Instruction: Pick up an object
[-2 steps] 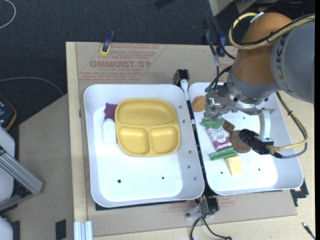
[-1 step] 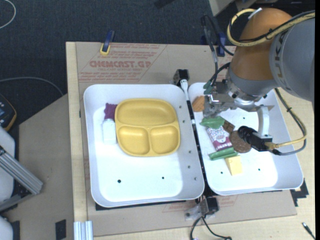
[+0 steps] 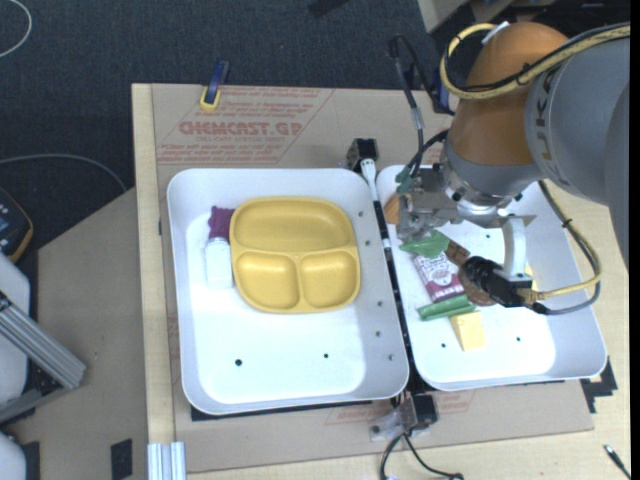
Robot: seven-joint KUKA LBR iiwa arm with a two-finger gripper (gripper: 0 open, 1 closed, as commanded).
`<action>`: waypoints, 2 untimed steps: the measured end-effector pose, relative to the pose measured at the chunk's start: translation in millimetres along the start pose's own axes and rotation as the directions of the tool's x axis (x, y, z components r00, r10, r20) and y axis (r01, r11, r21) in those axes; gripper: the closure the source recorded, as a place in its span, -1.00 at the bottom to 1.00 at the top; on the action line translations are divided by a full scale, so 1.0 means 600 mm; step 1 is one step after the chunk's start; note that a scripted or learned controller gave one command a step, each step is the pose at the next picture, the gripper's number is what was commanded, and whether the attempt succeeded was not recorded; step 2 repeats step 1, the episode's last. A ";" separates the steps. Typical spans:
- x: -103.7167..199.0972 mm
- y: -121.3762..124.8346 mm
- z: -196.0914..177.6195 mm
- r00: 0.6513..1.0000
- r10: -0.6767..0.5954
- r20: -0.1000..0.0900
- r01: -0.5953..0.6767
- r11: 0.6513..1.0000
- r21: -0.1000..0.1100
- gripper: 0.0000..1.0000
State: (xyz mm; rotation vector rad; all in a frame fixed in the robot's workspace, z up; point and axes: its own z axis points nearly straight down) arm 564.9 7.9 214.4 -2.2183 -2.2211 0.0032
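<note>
Two white bins sit side by side on the worktop (image 3: 150,268), inner rims touching along a dark seam. Left bin (image 3: 290,378): a yellow tray (image 3: 295,251) with three compartments fills the rear half, close to the rear wall and the inner rim. A white bottle (image 3: 217,258) with a purple cap lies squeezed between the tray and the left wall, touching the tray's edge. The front half of this bin is bare, with wide open room. Right bin (image 3: 560,353): the arm (image 3: 560,88) comes in from the right and covers the rear portion. The gripper (image 3: 425,226) hangs low over the rear left part, near the inner rim. Whether it is open or closed, or has hold of anything, cannot be told from this angle. Candidate picks cluster just in front of it: a maroon packet (image 3: 441,275) lies flat, its rear end under the gripper. A green strip (image 3: 446,309) lies slantwise at the packet's front end. A yellow block (image 3: 468,331) is just in front of the strip, touching or nearly touching it. A pale green scrap (image 3: 428,244) lies by the packet's rear end. All sit left of centre, close to the inner rim but not against it; the front right corner is bare. Writing: red print on the board behind the left bin reads "CHEMCAST GP" (image 3: 240,127), with smaller lines too fine to read. The packet carries pale print, unreadable. A yellow and blue clamp (image 3: 212,88) grips the board's rear edge.
</note>
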 end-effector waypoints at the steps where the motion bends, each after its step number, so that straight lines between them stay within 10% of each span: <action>1: -0.007 -0.001 -0.036 1.000 0.001 0.001 -0.001 1.000 -0.008 1.00; 2: -0.007 -0.001 -0.036 1.000 0.001 0.001 -0.001 1.000 -0.008 1.00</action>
